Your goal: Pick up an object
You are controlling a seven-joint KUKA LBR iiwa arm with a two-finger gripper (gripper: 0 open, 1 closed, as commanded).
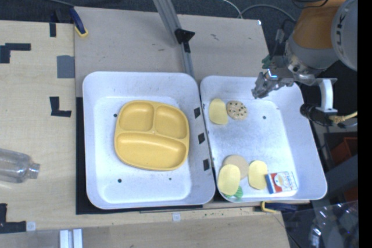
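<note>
The bottle point(16, 166) is cut off by the left edge. The arm point(325, 26) is cut off at the right edge. A green item point(234, 196) is mostly hidden under a yellow piece point(229, 178).

Speckled cookie point(236, 109) flat in right bin point(273, 136), touching yellow piece point(218, 112)

Divided plate point(152, 135) in left bin point(96, 125)
</note>
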